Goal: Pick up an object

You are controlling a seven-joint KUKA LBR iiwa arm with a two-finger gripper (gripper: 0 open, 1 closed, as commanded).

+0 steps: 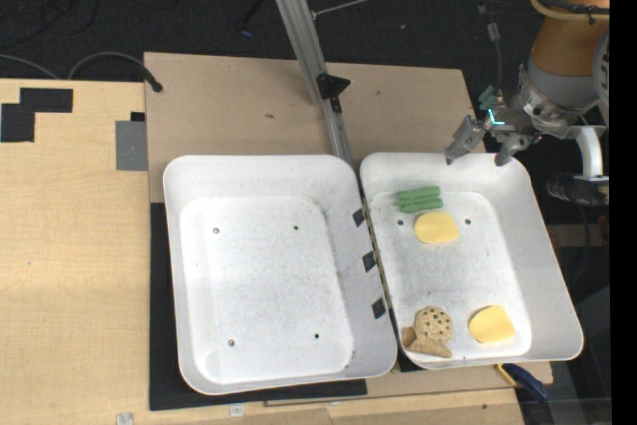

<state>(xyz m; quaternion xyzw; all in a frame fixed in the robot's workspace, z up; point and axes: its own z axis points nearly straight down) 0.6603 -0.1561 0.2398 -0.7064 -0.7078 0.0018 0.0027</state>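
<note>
Claw on the grey arm hangs with its fingers spread, gripping nothing, over the right white shallow plastic bin at its twelve o'clock rim. Inside that bin a green ridged block lies toward eleven, a pale yellow round disc just beneath it, a yellow rounded piece near five and a tan speckled cookie-like lump near seven.
</note>
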